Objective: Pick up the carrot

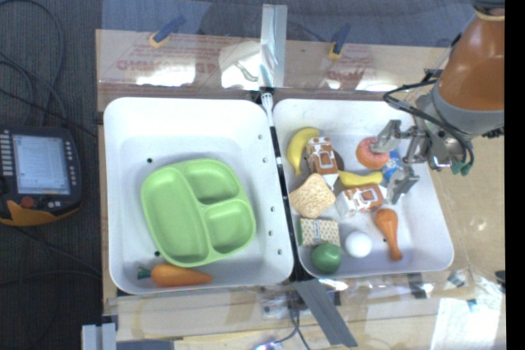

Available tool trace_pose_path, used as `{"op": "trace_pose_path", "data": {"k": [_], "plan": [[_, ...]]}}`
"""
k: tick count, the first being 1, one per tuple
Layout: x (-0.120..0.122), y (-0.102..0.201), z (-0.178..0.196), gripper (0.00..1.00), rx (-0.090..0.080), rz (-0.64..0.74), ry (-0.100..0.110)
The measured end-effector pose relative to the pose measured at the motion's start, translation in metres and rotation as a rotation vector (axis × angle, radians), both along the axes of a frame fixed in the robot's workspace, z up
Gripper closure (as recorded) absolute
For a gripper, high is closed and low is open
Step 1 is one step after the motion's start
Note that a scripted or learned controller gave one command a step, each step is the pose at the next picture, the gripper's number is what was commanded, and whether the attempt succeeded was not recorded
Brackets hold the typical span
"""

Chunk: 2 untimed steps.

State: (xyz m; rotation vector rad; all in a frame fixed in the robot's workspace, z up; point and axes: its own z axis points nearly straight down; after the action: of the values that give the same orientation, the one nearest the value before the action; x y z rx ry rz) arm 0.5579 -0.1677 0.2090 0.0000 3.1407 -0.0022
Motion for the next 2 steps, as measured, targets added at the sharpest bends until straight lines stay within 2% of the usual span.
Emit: {"op": "trace_pose_path", "data": {"k": [1,2], "plan": [[0.005,-0.008,-0.108,0.0,-0.001,-0.095,-0.009],[-0.064,-0.009,-0.113,0.0,-0.006,-0.202,-0.033]]}}
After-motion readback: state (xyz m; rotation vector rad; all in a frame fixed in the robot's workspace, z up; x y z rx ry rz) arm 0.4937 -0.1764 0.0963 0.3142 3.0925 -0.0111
